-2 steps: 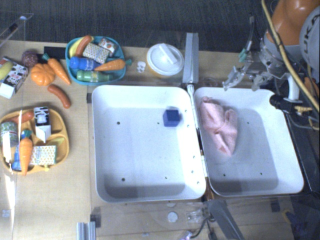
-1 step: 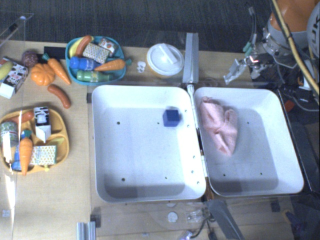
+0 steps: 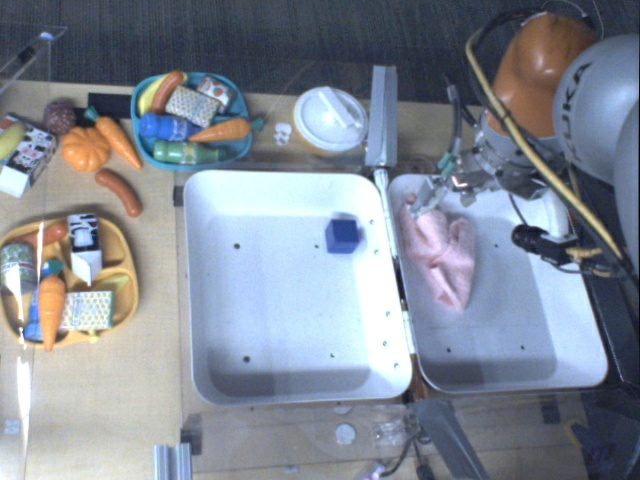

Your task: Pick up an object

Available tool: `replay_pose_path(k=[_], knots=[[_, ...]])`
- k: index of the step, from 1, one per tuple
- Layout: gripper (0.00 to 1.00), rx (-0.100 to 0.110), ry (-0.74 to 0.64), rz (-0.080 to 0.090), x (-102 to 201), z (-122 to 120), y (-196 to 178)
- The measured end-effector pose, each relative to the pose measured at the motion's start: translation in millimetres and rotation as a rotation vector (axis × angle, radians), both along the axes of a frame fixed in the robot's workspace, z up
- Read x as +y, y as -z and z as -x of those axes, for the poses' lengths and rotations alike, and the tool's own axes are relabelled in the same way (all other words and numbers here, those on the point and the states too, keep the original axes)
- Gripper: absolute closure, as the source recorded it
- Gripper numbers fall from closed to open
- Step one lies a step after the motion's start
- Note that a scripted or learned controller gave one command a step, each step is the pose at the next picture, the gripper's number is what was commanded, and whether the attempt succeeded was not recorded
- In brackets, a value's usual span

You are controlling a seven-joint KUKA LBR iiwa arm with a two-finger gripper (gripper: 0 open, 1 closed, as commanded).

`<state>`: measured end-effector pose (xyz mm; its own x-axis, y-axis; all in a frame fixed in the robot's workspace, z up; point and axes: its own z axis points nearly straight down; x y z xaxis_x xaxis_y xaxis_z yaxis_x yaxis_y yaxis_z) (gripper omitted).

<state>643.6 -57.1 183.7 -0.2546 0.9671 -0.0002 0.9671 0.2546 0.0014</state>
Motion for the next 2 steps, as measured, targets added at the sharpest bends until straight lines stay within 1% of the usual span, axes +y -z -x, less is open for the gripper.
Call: replay_pose_path(k=[1, 2], knots=[[0.00, -0.001, -0.004, 0.000, -34.5, 34.7, 53.4], [0.00, -0.013, -0.019, 0.001, -69.0, 64.0, 93.1]])
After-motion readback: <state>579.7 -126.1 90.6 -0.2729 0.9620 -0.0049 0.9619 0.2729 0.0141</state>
